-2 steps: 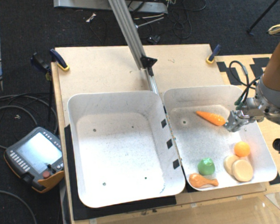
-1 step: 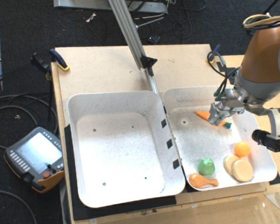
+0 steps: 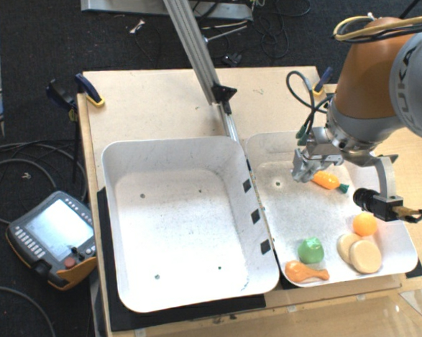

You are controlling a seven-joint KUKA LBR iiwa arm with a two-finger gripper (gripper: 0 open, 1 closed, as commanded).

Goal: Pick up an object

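My gripper (image 3: 306, 169) hangs low over the back part of the right bin (image 3: 278, 152), below the orange wrist. An orange carrot-shaped toy with a green tip (image 3: 327, 181) lies just to its right, touching or nearly touching it. Toward the bin's front lie a green ball (image 3: 311, 250), an orange gourd-shaped toy (image 3: 305, 271), an orange ball (image 3: 365, 224) and a beige rounded piece (image 3: 360, 254).
The left bin (image 3: 175, 217) sits beside the right one, sharing a raised middle wall. A slanted metal pole (image 3: 199, 53) runs from the back down to the bins' junction. A teach pendant (image 3: 54, 240) lies on the floor at left.
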